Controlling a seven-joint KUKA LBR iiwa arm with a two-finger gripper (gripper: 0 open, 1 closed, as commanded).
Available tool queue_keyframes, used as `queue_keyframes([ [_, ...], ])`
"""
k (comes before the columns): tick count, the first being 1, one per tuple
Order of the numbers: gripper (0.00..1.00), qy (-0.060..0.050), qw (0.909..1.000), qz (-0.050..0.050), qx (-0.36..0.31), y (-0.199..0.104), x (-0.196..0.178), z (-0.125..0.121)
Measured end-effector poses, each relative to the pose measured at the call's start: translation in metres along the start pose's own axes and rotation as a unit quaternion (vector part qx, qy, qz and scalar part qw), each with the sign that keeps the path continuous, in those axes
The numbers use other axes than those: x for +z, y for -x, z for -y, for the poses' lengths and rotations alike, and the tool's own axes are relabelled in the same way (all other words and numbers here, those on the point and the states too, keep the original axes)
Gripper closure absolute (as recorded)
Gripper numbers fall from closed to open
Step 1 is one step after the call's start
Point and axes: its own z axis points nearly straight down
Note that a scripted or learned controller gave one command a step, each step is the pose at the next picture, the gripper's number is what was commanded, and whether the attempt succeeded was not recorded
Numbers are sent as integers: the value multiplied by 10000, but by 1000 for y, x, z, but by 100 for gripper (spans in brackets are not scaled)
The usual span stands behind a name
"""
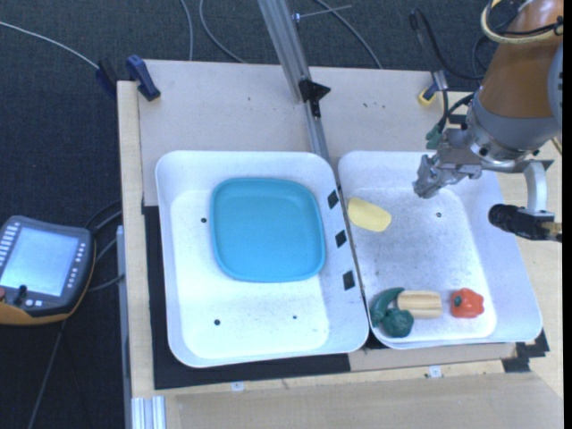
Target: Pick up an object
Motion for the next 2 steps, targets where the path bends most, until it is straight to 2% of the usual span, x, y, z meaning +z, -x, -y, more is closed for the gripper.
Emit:
queue_keyframes([
  [2, 100, -8, 10000, 1, 4, -100, 22, -22],
])
